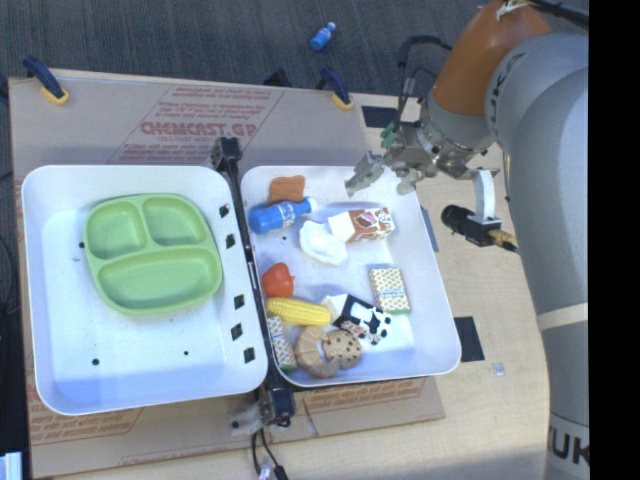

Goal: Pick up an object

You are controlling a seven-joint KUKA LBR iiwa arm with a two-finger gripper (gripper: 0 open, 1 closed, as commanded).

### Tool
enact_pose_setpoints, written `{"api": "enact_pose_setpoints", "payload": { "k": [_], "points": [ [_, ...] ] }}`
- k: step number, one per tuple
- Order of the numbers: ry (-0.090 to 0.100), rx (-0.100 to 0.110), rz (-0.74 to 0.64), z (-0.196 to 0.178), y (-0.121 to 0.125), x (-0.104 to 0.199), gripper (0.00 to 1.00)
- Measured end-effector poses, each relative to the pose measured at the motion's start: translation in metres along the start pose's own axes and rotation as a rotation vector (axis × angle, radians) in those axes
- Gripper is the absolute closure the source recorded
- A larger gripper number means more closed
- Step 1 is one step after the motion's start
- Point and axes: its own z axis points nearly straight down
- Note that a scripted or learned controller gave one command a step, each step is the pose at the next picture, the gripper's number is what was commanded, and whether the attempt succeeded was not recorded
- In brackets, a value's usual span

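Two white bins sit side by side, and above the right bin's (425, 313) far edge the gripper (385, 171) hangs with fingers spread wide and empty, so descending among the crowded toys, near the milk carton (368, 224), risks nudging neighbours instead of grasping.
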Motion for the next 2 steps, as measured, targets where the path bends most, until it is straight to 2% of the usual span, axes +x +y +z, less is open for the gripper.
{"api": "enact_pose_setpoints", "payload": {
  "k": [1, 2],
  "points": [
    [-0.002, -0.012, -0.001, 0.087, -0.010, -0.022, 0.00],
    [0.018, -0.006, -0.011, 0.076, -0.007, -0.012, 1.00]
  ]
}}
